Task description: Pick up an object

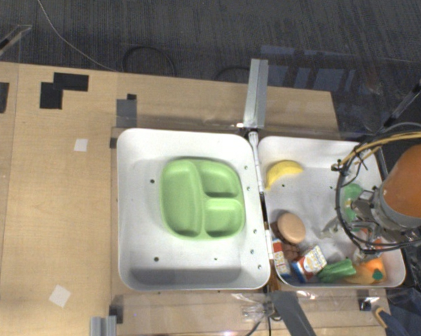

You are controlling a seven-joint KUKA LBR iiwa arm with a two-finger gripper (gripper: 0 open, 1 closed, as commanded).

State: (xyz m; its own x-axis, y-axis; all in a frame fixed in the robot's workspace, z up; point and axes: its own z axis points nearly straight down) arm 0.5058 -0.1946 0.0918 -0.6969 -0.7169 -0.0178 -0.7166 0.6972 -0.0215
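The arm [406, 188], with its orange band, hangs over the right side of the right bin [314, 150], and its cables hide the gripper [356, 227], so I cannot tell its state. In this bin a yellow banana [283, 172] lies near the upper left corner. A brown round object [291, 227], a small carton [312, 260], a green pepper [336, 269] and an orange object [374, 270] are crowded along the lower edge. The left bin [136, 216] holds a green divided tray [201, 198].

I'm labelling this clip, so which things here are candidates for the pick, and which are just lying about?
Candidates, right bin: banana, brown round item, green pepper, small carton, with the arm above them.
Lying about: green divided tray in left bin.
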